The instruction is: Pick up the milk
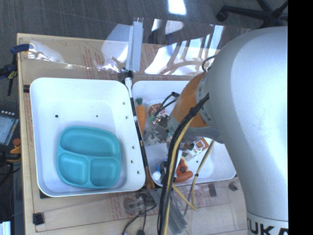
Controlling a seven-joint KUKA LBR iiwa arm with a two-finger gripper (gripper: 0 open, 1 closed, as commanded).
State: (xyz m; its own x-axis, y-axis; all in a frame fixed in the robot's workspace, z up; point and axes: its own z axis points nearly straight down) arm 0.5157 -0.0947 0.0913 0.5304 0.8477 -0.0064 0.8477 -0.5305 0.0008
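The camera view looks down at a slant on two shallow white bins set side by side on a pale wooden surface (73, 212). The left bin (44, 131) is smooth moulded plastic with rounded corners and a few small dark holes in its floor; it carries one teal tray (89, 156), a soft-cornered piece split into three compartments, one long one at the top and two smaller below. The right bin (222, 168) is largely covered by the arm (254, 116), a broad, matte grey, rounded body with one orange band (188, 109) above the wrist and a bundle of black and yellow cables trailing down past the front rim. The tool (159, 126) sits low inside the right bin near its left wall, a tangle of metal and wiring; whether it is wide, narrow or holding anything cannot be told. Just left of it lies one orange carrot (141, 117), long and tapered with a green tip. One small white carton with printed marks (198, 146), possibly the milk, shows beneath the arm toward the bin's middle. One reddish-orange item (182, 173) rests near the front rim. Clear plastic sheeting (146, 53) stands crumpled behind the bins. Beyond lies dark carpet (73, 9) and a black chair base (254, 4).
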